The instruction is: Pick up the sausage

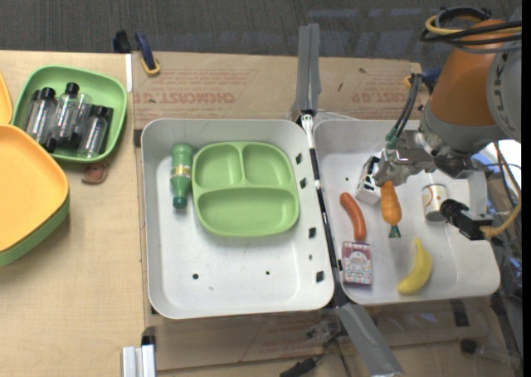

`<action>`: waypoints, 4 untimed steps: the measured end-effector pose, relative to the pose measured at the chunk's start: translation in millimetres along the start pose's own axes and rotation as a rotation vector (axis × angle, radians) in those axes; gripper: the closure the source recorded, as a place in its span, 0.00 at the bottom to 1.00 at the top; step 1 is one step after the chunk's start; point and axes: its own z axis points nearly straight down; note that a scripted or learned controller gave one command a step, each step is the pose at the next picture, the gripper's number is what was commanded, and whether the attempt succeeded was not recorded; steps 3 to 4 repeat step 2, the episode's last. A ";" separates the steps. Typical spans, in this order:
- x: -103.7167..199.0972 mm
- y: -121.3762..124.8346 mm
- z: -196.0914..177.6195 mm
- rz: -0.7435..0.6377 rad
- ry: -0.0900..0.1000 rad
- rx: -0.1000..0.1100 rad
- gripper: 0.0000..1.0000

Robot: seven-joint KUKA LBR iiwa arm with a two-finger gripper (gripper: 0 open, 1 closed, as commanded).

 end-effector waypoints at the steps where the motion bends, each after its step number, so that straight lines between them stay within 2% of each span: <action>1: -7.6 -50.8 100.4 -0.070 0.001 0.000 1.00; 2: 25.6 12.3 -0.1 -0.012 -0.001 0.000 1.00; 4: 25.6 12.3 -0.1 -0.012 -0.001 0.000 1.00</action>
